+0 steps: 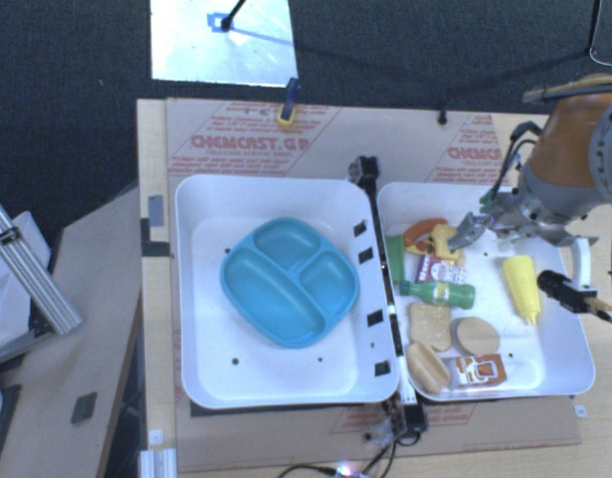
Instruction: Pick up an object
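Gripper: over the far part of the right bin, low and tilted toward the left. Open or closed: cannot tell from this angle. Nothing is seen gripped. The grey arm with its orange band enters from the right, above the bin's far right corner.

Candidate objects, all in the right bin:
- Yellow piece, just left of the gripper tip; whether they touch cannot be told.
- Orange-red piece, just left of the yellow one and touching it.
- Red-and-white packet, just nearer than those two.
- Green bottle, lying on its side, cap to the right, nearer than the packet.
- Dark green piece, lying along the bin's left wall.
- Yellow bottle, lying lengthwise on the right side, apart from the cluster.
- Tan slice and round tan disc, side by side near the middle.
- Tan bun and brown-and-white packet at the near edge, touching.

Left bin: one blue divided plate, roughly centred, three compartments.

Both bins sit side by side on a cardboard sheet with red print. A yellow-and-blue clamp is on its far edge.
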Controlling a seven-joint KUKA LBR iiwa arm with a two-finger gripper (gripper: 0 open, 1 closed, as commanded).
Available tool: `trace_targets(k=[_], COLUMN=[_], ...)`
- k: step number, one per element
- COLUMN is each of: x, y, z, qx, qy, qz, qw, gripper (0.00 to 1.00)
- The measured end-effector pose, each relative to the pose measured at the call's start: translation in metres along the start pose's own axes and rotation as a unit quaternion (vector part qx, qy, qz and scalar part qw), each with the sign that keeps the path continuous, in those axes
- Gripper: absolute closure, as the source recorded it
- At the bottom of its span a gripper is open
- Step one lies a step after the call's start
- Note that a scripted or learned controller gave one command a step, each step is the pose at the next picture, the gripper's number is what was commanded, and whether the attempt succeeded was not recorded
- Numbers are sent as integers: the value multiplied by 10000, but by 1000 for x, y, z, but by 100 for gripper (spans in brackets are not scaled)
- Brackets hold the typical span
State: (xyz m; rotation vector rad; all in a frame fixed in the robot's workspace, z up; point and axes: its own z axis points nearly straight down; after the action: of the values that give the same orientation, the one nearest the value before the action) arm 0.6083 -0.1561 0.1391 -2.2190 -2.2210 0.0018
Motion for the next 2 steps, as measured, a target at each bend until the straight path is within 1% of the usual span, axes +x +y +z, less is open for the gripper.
trace_targets(k=[1,2], x=[4,3], y=[4,7], z=[46,30], qx=[-30,-95], qy=[40,20], qz=[-13,-22], qw=[10000,10000], gripper=[0,100])
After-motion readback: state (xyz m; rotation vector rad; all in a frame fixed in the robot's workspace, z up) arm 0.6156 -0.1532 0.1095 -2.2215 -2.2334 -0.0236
